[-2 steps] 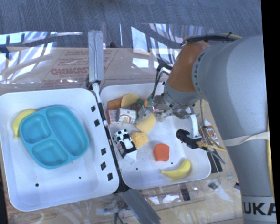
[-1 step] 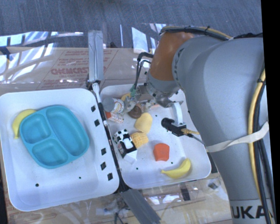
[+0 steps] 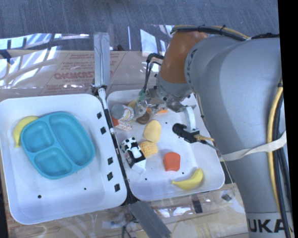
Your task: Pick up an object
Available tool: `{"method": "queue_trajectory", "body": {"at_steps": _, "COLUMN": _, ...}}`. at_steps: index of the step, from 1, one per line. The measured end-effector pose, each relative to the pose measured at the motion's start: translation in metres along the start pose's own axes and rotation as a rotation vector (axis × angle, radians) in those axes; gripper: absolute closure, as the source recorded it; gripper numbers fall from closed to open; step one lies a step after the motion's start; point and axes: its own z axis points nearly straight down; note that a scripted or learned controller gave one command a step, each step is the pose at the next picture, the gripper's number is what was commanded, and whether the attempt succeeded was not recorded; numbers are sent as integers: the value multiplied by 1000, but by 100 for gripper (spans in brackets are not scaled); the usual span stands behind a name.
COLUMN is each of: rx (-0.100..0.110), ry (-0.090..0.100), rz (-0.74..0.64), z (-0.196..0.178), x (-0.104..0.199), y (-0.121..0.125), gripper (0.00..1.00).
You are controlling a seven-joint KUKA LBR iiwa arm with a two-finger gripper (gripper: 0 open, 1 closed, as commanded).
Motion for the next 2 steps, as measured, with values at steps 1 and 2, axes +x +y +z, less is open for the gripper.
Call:
{"method": "queue_trajectory", "body": {"at_steps": 1, "rx": -18, "ry": 1, "rz": -47, "z": -96, "x": 85, "y": 8, "gripper": 100}}
{"method": "queue_trajectory", "body": {"at_steps": 2, "rx": -10, "ry": 0, "rz": -43, "z": -92, "x": 83, "y": 6, "gripper": 0}}
